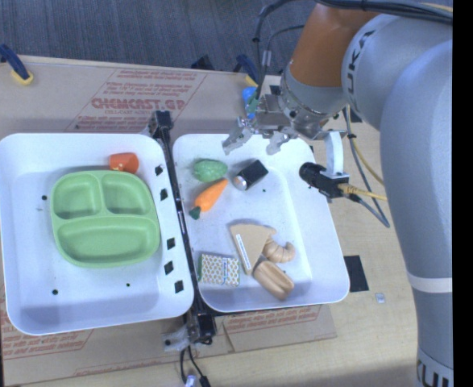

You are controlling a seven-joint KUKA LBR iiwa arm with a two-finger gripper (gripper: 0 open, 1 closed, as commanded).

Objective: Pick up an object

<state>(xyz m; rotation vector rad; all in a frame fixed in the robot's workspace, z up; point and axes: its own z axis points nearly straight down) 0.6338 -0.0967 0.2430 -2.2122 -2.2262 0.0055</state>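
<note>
Nearest the camera, in the right bin (pixel 321 285), a bread roll (pixel 272 280) and a croissant (pixel 280 252) are lying touching each other beside a tan wedge-shaped piece (pixel 251 236). A small checkered packet (pixel 219 269) is sitting just to their left against the divider. These are crowding one corner, so a descent there would likely be catching more than one thing.

Further back in the same bin, a toy carrot (pixel 209 196) is lying at a slant, its tip pointing toward the bin's left wall. Just beyond it a green leafy toy (pixel 209 169) and a small black cylinder (pixel 251 174) are sitting side by side with a clear gap between them. These three look like the easier candidates for the pick, each standing free of its neighbours.

In the left bin (pixel 14 216), a green divided plate (pixel 105 218) is taking up the middle, with a red-orange toy (pixel 124 163) lying just behind its far rim.

Farthest off, the gripper (pixel 256 141) is hovering over the right bin's back edge, its two fingers spread apart with nothing between them. It is hanging nearest the black cylinder and the green leafy toy, which suggests it is being lined up over that back cluster rather than the crowded near corner.
</note>
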